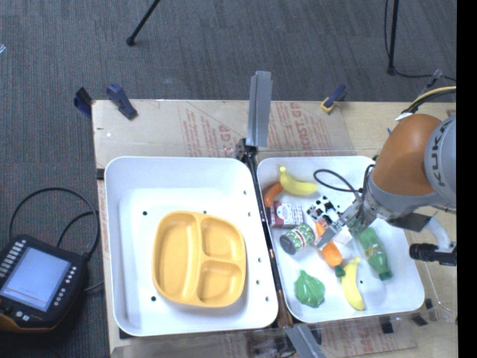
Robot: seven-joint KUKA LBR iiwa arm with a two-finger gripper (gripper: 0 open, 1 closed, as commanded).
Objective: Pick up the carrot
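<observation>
Overhead view of the bench. The gripper [337,233] is lowered into the right bin [406,293], its tip just above and touching-close to the carrot [332,255], a short orange piece lying near the middle of that bin. How the tip is set, and whether it grips anything, cannot be told at this scale; the carrot appears to rest on the bin floor rather than in any hold. The arm [406,166] enters from the right and bends down steeply, judged a posture suited to a descent from above into a crowded bin.

Around the carrot the objects lie close together, which explains the narrow approach: a small can [297,239] just to its left, a red packet [288,213] beyond that, a black-and-white patterned block [322,208] beside the wrist, and a green bottle [373,253] to its right. A yellow banana [352,283] lies just below the carrot, and a green leafy vegetable [309,289] sits toward the near wall. A second banana [297,184] and an orange-red item [271,194] rest at the far left corner.

The left bin [127,200] holds a yellow divided plate [200,259], well apart from the work.

Judged stage: reaching for the carrot, pick not yet confirmed.
</observation>
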